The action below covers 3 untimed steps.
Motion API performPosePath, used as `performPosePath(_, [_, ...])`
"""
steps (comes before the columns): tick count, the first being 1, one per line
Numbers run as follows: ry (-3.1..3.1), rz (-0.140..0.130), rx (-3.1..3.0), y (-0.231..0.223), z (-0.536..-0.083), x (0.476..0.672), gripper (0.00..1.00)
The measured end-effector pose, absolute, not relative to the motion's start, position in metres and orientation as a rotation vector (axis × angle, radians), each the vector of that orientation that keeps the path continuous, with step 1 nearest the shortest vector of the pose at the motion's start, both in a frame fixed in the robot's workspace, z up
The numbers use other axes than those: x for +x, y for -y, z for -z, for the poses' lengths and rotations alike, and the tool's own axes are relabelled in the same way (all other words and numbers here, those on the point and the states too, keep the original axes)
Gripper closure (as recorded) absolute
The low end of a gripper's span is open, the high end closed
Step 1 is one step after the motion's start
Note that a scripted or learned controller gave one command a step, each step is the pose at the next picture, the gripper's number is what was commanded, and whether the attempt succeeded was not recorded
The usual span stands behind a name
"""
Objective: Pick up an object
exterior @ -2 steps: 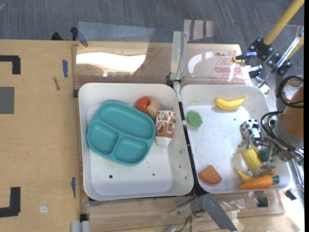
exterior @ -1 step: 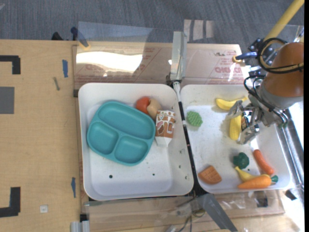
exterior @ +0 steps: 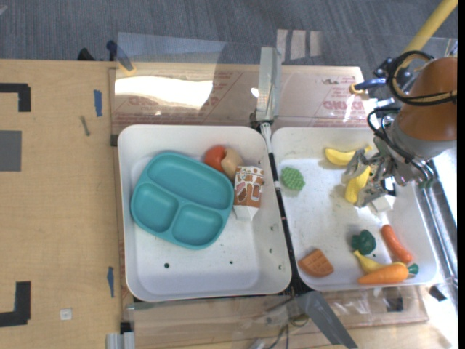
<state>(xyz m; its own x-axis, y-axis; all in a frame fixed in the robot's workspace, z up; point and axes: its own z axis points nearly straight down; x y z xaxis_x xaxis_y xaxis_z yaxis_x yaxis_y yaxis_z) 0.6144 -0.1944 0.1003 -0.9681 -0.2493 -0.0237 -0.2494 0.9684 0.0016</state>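
While I watch through the fixed overhead camera, the grey arm with its orange band (exterior: 434,100) reaches in from the right and its pincer (exterior: 374,182) sits low in the right white bin (exterior: 305,217), right against a small yellow banana-shaped toy (exterior: 356,186). I cannot tell whether the pincer is gripping it. A second yellow banana piece (exterior: 338,155) lies just beside it, and a round green bumpy toy (exterior: 292,179) rests near the divider. Toward the front I see an orange wedge (exterior: 317,263), a dark green broccoli toy (exterior: 363,242), and two orange carrot toys (exterior: 397,243). The left white bin (exterior: 196,275) holds a teal compartment plate (exterior: 182,200), a small brown-and-white carton (exterior: 248,192), and a red-and-tan round fruit toy (exterior: 221,159).
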Motion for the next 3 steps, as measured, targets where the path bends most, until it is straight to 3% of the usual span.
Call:
performPosePath(1, [-3.115, -0.001, 0.280, 0.158, -0.147, 0.646, 1.00])
performPosePath(2, [-3.140, -0.003, 0.038, 0.094, -0.092, 0.587, 1.00])
performPosePath(3, [-3.121, 0.000, 0.054, 0.064, -0.226, 0.608, 1.00])
